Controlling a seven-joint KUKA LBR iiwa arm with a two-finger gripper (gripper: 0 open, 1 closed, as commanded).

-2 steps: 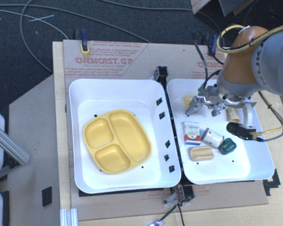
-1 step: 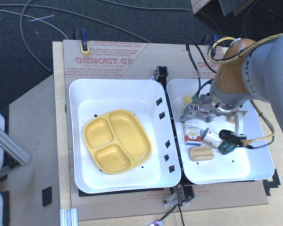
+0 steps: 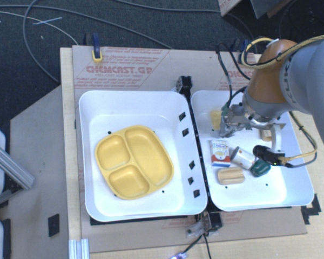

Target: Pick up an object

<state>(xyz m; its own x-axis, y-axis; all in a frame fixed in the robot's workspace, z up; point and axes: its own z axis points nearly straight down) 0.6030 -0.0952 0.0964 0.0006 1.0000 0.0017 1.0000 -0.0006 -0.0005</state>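
Gripper (image 3: 227, 124) lowered into my right bin (image 3: 297, 190), finger spread not discernible; candidate items, a small carton (image 3: 220, 151), tan block (image 3: 230, 176) and green-tipped tube (image 3: 252, 162), clustered just below it, unheld; yellow tray (image 3: 133, 162) parked in left bin (image 3: 92, 144).

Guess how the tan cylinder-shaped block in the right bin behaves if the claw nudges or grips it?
The tan, rounded wooden-looking block lies on its side on the right white bin, so a sideways nudge would probably roll it. It looks solid and stiff, so it likely won't deform in a grip. Its smooth, curved surface might slip out of a two-finger pinch unless gripped across the middle.
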